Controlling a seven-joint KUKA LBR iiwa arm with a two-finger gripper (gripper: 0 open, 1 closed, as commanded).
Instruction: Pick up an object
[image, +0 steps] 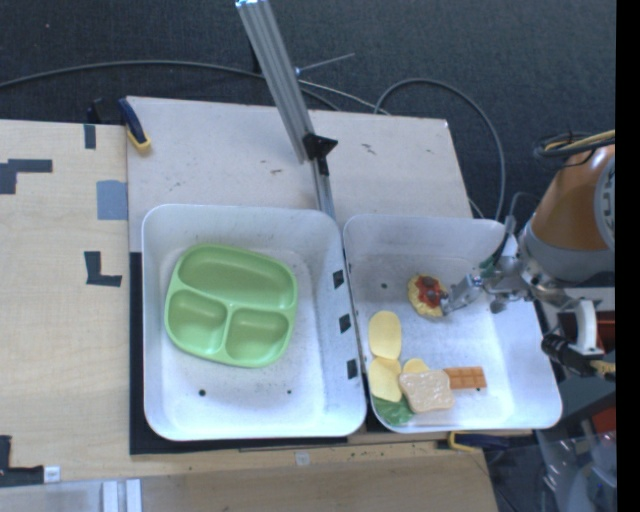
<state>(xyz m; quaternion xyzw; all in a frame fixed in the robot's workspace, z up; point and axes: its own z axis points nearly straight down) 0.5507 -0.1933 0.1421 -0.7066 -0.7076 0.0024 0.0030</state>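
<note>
In the right bin (520, 400) lie several toy foods: a small pizza-like piece with red and yellow (427, 295), a yellow oval piece (385, 334), another yellow piece (384, 379), a tan bread slice (428, 391) on a green bit, and an orange wafer (465, 378). My gripper (456, 297) reaches in from the right, low over the bin, with its tips just right of the pizza-like piece. Nothing shows between its fingers.
The left bin (160, 400) holds a green divided plate (232, 305). A metal pole (285, 85) slants down to the seam between the bins. The arm's grey and orange body (575, 225) stands over the right bin's right edge. Cables run behind the bench.
</note>
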